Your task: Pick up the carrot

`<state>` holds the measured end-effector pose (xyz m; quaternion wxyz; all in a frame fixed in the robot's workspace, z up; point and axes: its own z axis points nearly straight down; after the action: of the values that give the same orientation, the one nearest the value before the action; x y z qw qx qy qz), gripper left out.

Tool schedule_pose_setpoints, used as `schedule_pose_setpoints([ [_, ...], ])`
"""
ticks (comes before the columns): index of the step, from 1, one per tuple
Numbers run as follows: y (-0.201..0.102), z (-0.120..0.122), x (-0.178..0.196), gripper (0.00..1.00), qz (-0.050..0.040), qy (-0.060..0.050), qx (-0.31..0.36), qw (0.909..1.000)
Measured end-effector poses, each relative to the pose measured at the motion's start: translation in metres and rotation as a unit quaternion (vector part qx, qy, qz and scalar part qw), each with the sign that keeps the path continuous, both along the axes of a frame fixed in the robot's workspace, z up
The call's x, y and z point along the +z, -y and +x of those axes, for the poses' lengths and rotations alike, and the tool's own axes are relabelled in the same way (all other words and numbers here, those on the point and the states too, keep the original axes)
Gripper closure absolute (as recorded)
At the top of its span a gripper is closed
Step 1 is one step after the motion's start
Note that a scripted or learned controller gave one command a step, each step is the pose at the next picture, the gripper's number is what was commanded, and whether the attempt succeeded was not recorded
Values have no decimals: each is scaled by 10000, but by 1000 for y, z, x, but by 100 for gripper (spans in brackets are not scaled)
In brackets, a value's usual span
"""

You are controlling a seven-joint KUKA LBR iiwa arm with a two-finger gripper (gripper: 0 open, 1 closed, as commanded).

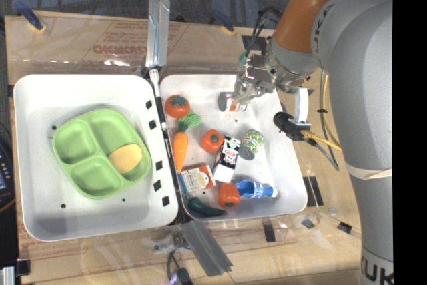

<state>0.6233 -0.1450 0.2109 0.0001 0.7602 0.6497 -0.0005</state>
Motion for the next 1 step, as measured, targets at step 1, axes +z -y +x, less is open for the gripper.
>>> schedule_pose_setpoints([
  [1, -7, -15, -5, 100, 9, -33, -2120, 9773],
])
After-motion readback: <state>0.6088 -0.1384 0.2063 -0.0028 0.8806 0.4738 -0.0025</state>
